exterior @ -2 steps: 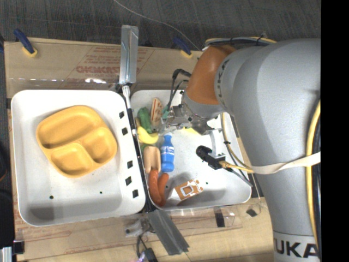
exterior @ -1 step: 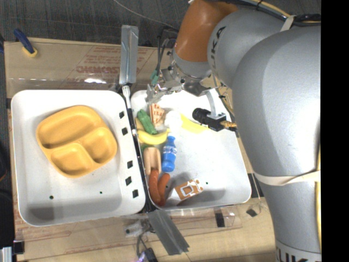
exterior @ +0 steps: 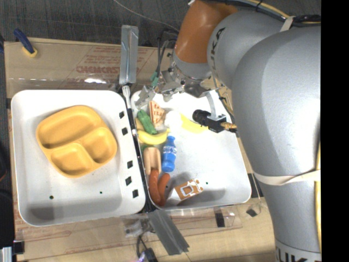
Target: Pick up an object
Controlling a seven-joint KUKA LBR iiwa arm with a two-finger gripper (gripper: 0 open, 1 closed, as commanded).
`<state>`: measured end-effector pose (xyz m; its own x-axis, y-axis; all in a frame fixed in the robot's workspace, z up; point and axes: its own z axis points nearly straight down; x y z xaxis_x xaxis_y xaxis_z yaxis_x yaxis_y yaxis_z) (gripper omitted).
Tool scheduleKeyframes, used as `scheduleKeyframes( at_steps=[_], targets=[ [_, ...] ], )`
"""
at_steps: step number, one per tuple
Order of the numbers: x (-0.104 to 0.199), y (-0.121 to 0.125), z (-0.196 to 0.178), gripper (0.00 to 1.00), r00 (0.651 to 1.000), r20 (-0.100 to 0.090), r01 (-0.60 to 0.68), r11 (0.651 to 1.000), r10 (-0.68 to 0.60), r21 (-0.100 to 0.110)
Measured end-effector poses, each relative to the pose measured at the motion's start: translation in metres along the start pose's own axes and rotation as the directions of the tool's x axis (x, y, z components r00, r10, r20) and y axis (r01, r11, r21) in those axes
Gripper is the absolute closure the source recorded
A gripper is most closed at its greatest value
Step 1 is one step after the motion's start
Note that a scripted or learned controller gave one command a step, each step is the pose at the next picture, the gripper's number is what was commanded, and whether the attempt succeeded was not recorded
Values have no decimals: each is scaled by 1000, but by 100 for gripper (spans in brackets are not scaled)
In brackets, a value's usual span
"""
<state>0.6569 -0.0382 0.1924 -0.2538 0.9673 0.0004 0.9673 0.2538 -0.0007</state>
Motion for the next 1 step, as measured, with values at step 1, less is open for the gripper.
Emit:
scheduleKeyframes(
  at_steps=[1],
  targets=[
    [-57,-38,53,0,996,1,-91,996,91,5]
  ],
)
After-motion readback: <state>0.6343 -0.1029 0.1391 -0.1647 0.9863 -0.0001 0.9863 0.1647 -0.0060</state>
